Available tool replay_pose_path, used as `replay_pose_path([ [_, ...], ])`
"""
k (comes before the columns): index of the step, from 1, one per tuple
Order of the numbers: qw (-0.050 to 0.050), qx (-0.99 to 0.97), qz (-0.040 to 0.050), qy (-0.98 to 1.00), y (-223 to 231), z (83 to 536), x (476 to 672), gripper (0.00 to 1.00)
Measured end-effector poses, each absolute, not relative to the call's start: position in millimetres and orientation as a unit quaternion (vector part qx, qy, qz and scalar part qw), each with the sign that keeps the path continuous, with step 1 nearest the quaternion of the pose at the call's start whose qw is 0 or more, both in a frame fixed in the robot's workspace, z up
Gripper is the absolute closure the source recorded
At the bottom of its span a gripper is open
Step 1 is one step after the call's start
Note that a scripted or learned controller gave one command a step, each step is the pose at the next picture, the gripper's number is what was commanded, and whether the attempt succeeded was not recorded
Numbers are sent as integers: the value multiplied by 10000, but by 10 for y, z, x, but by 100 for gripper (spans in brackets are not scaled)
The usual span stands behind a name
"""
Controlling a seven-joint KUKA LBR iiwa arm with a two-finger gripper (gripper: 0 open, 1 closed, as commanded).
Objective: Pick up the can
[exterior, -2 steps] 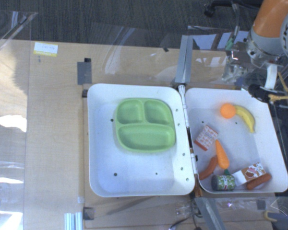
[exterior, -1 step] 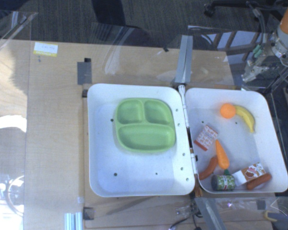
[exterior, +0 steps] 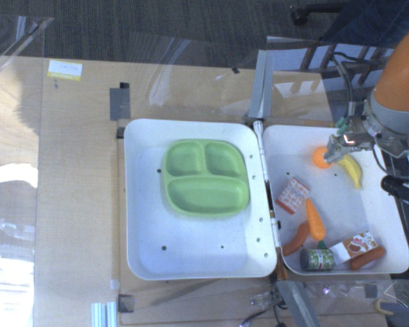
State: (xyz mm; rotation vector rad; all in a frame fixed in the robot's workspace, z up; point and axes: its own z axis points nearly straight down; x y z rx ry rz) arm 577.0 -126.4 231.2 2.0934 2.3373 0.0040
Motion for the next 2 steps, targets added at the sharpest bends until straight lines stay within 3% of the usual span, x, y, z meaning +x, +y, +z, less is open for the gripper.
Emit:
replay_pose_path([
  [1,26,7098,13,7044,-1016,2261,6541,100],
  [2,55,5890,22,8081,-996,2887,6707,100],
])
